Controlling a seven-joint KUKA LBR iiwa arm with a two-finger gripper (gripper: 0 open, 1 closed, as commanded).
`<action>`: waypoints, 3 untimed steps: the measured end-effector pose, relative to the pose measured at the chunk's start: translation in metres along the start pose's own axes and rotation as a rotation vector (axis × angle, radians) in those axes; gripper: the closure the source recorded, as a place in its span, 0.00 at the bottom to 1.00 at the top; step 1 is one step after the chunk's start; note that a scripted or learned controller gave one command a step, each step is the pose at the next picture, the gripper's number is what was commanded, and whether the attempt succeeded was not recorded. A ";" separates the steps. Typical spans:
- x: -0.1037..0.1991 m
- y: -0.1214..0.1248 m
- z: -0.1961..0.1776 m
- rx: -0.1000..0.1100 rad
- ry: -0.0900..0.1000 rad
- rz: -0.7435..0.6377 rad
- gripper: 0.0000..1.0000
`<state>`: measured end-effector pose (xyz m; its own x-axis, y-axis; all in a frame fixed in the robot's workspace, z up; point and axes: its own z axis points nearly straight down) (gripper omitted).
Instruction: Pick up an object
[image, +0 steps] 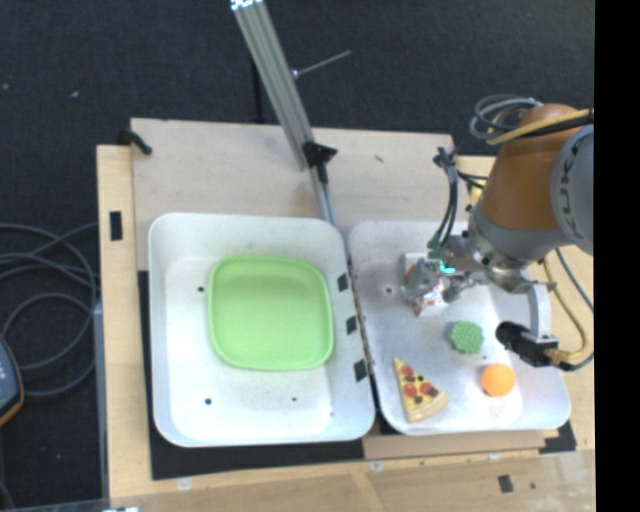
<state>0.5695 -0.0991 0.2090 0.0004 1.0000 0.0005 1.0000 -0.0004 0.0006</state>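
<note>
My gripper (428, 288) hangs low over the upper left part of the right bin (380, 250), below the grey wrist with its orange band. A small whitish and reddish shape sits right at the gripper's tip; what it is stays unclear. In the same bin, a green bumpy round object (466, 336) lies just right of and below the gripper. An orange ball (497, 380) rests near the bin's lower right. A toy pizza slice (419, 390) lies at the bin's front, below the gripper.
The left bin (175, 250) holds a green square plate (270, 312). A slanted metal pole (285, 90) rises from the back between the bins. Cables (560, 330) loop off the arm over the right bin's right side.
</note>
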 end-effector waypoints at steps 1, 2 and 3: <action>0.000 0.000 0.000 0.000 0.000 0.000 0.00; 0.000 -0.009 0.046 0.004 -0.001 0.000 0.00; 0.003 -0.012 0.108 0.005 0.000 0.000 0.00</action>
<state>0.5580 -0.0958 0.1009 0.0005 1.0000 0.0001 1.0000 -0.0005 -0.0045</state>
